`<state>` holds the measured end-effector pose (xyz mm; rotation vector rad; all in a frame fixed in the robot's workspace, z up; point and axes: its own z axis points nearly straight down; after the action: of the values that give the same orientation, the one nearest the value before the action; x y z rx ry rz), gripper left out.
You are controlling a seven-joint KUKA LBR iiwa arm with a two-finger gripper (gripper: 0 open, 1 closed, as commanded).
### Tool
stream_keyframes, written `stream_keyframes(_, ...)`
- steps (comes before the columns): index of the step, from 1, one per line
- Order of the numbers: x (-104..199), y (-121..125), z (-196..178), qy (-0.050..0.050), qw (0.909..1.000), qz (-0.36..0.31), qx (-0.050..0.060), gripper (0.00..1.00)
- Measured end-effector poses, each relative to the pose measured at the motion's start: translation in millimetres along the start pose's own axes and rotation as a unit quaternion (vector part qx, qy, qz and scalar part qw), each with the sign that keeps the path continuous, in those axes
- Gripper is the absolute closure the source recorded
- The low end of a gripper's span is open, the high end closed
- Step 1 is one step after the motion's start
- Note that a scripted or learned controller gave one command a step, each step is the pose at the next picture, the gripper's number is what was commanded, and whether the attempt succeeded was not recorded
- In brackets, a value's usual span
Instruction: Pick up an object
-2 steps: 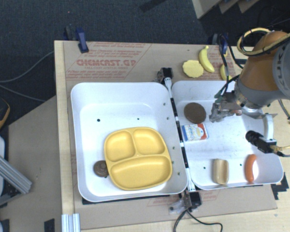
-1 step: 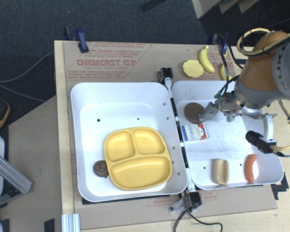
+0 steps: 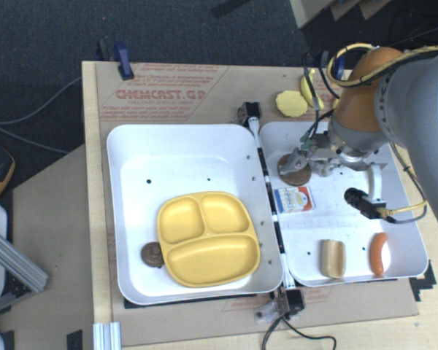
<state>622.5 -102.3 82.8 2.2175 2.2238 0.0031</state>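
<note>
Brown disc (image 3: 295, 170): lying flat in the right bin (image 3: 401, 265), near its upper left corner, just under my gripper (image 3: 306, 160). It is round, so no long axis and no pointing direction are showing.
My gripper: I am hanging over the brown disc at the left side of the right bin; my arm is reaching in from the right with its orange band (image 3: 358, 104) above. I cannot tell how far my fingers are parted, nor whether anything is sitting between them.
Card (image 3: 292, 198): a small flat white packet with red and blue print, lying just below the disc, its long side running roughly left to right.
Bread roll (image 3: 333, 258): a tan oblong resting near the front edge of the right bin, its long axis running front to back.
Sausage (image 3: 379, 254): an orange-red piece lying right of the roll, also pointing front to back, slightly tilted.
Left bin (image 3: 131, 159): holding a yellow tray (image 3: 207, 237) with three compartments, with a small brown round thing (image 3: 152, 254) touching its left edge.
Yellow lump (image 3: 292, 103): sitting on the bench beyond the right bin.
</note>
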Motion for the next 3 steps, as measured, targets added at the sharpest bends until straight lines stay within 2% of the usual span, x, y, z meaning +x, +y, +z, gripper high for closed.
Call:
stream_keyframes(1, -1, 1, -16, -0.001, 1.0, 0.0, -0.005, 1.0)
stream_keyframes(2, -5, -59, -1, 0.001, 1.0, 0.003, 0.005, 1.0)
stream_keyframes(3, -11, -56, -3, -0.005, 1.0, 0.003, 0.0, 0.0)
